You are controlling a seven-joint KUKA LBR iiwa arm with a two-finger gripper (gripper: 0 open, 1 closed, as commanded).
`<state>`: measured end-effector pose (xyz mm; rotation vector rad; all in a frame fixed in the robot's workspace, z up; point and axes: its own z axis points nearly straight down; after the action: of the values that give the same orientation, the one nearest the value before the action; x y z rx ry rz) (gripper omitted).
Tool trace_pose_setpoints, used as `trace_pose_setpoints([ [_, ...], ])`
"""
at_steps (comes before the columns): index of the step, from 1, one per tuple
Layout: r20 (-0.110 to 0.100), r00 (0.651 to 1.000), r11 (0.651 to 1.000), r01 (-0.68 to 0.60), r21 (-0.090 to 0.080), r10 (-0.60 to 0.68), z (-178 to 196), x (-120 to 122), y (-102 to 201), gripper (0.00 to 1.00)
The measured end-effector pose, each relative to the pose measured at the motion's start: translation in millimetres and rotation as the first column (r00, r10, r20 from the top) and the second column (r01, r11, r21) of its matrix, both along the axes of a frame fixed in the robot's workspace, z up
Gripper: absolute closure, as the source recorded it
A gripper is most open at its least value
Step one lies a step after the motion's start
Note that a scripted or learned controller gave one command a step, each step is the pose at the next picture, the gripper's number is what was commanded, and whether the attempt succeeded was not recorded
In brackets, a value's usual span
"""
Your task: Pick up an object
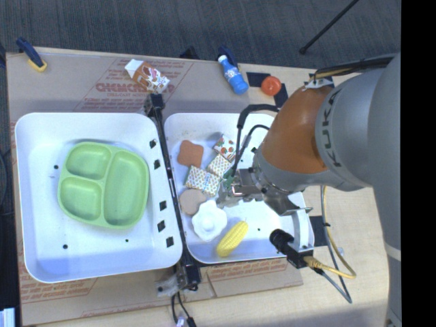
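Observation:
My gripper [228, 186] hangs low in the right bin [262, 240], right beside a cluster of small objects. Under and around it lie a patterned square packet [202, 180], a second patterned packet [219, 163], a small printed carton [225, 145], a brown bread-like piece [190, 153], a tan round piece [190, 200], a white flower-shaped piece [208, 222] and a yellow corn cob [232, 238]. The bulky grey and orange arm [306, 142] covers the bin's right half. I see nothing clearly held between the fingers.
The left bin [34, 237] holds a green divided plate [104, 183]. On the bench behind the bins lie a small printed carton [146, 75], a blue bottle [234, 75], an orange ball [271, 84] and a blue-yellow clamp [30, 53]. Cables trail at the front right.

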<state>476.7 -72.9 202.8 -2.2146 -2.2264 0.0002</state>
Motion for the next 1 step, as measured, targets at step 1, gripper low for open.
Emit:
trace_pose_setpoints([
  [1,0.0,1.0,1.0,0.0,0.0,0.0,-0.2,-0.1,0.0,0.0],
])
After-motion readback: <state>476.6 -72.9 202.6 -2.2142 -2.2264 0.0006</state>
